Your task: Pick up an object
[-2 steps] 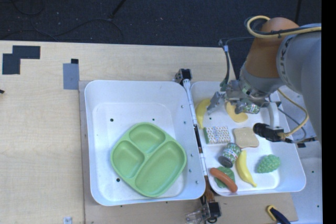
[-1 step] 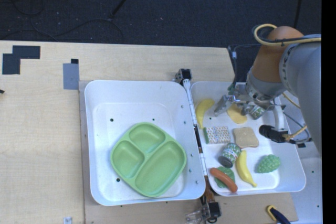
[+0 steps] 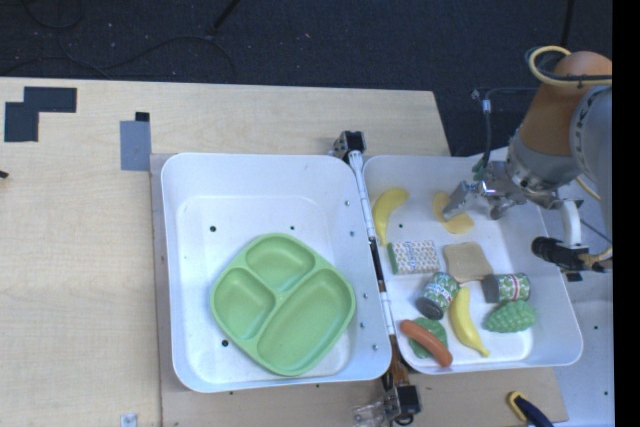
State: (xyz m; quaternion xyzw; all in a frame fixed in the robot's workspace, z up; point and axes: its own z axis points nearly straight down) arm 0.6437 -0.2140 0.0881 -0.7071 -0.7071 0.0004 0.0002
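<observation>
My gripper (image 3: 476,206) hangs low over the back of the right bin (image 3: 566,343), its fingers apart with nothing between them. A small yellow piece (image 3: 455,218) lies just below its left finger. Further left in that bin lies a curved yellow fruit (image 3: 386,211). In the middle are a speckled wafer (image 3: 413,256) and a tan toast slice (image 3: 467,261). Toward the front are an upright can (image 3: 437,295), a can on its side (image 3: 510,288), a banana (image 3: 466,321), a green bumpy fruit (image 3: 511,317) and a red sausage (image 3: 429,340).
The left bin (image 3: 175,215) holds a green divided plate (image 3: 284,303). A rail with clamps (image 3: 366,225) runs between the two bins. The grey arm with its orange band (image 3: 560,115) comes in from the right. A yellow-handled tool (image 3: 524,406) lies on the bench in front.
</observation>
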